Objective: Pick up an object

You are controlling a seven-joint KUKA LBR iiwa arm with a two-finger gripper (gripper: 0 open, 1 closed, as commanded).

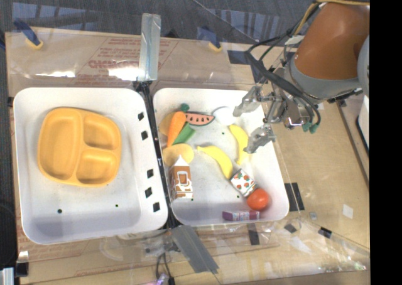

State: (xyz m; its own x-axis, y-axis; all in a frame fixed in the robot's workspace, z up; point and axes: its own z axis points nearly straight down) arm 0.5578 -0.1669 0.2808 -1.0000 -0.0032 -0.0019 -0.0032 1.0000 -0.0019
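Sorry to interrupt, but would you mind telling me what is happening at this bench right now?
The arm's gripper hangs open over the right edge of the right bin, holding nothing. Below it lie toy foods: two bananas, a carrot, a watermelon slice, a tomato and two small cartons. The left bin holds a yellow divided tray.

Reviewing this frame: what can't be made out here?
- Gripper, camera view: whether it is open or shut is unclear at this angle.
- Purple packet, camera view: too small and edge-on to identify.
- Small white carton, camera view: print too small to read.
- Arm: cut off at the right.
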